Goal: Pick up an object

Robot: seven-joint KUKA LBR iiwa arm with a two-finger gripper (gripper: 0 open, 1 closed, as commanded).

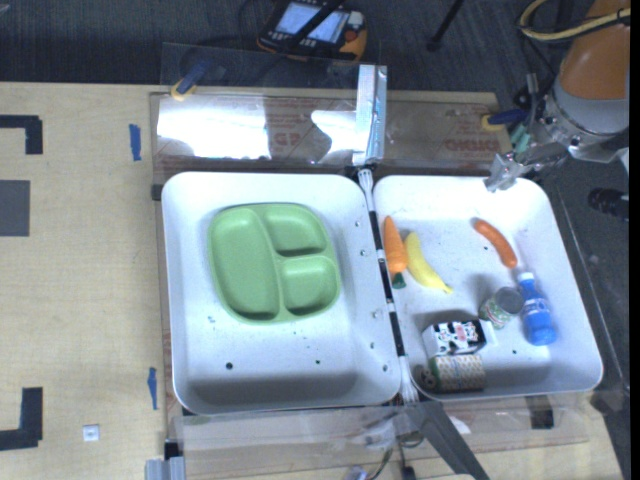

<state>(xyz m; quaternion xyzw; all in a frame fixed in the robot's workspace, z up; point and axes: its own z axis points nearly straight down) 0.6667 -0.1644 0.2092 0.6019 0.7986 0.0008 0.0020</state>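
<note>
The loose things for picking all lie in the right bin [571, 320]. An orange carrot [394, 248] lies along its left wall, with a yellow banana [425, 265] just beside it and slanting away toward the bin's middle. An orange-red sausage [495, 241] lies further right, apart from both. Below it, a blue bottle [535, 315] with a white cap lies tilted on the bin floor, and a small silvery can [499, 308] sits just to its left, close enough that they may be touching. Near the front left corner, a small black-and-white box [458, 335] rests just above a speckled tan block [459, 372] at the front wall. The gripper [503, 176] hangs over the bin's back rim near the right corner, well apart from every one of these things. Nothing can be seen in it, and whether it is released or clenched cannot be told from this angle. The grey arm [590, 98] with its orange band comes in from the upper right. The left bin [182, 278] holds a green divided tray [274, 261] with three compartments, lying flat near its middle. Both bins stand side by side on a pale wooden surface [80, 268] marked with black squares and bits of blue tape. A shiny clear sheet [250, 128] lies just behind the bins, and a handheld screen device [310, 26] rests on the dark floor beyond.
</note>
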